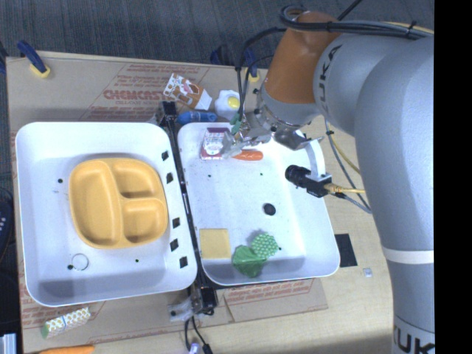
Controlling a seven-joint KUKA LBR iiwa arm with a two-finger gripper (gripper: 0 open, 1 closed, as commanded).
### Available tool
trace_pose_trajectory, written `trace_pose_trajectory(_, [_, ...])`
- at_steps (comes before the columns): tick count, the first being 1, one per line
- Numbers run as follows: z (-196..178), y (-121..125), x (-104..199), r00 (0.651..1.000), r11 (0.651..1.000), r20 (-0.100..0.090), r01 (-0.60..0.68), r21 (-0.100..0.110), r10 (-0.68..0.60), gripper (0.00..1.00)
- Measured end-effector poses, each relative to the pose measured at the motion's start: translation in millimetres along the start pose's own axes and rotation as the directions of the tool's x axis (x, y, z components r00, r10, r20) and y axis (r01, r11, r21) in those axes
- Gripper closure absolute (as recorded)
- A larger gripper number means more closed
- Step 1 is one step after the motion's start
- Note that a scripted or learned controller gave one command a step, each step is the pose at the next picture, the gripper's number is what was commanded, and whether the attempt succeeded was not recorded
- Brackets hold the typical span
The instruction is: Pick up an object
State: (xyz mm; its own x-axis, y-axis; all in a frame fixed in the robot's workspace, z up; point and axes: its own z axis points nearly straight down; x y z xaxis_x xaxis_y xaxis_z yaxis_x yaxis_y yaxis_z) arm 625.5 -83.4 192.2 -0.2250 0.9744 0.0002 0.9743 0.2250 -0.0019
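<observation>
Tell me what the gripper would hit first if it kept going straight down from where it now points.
Probably the orange carrot-like piece lying under the gripper at the far end of the right bin, beside the small pink-and-white packet. Depth is unclear from this slanted view.

A yellow divided tray (118,201) is taking up most of the left bin (29,220), leaving open floor only along its edges. In the right bin (313,220), the middle is lying mostly open around a small black disc (269,210). A yellow square (214,243) and a green toy (253,255) are crowding the near wall. At the far end, the grey arm (361,87) is hanging over a small packet (213,143) and an orange stick (249,155), blocking approach from above there. A black fitting (304,179) is jutting over the right wall.
</observation>
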Motion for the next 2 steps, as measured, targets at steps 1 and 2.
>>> trace_pose_trajectory(1, [0, 0, 0, 1.000, 1.000, 0.000, 0.000, 0.001, 0.000, 0.00])
trace_pose_trajectory(2, [101, -4, -45, 0.985, 0.985, -0.001, -0.174, 0.003, 0.174, 0.00])
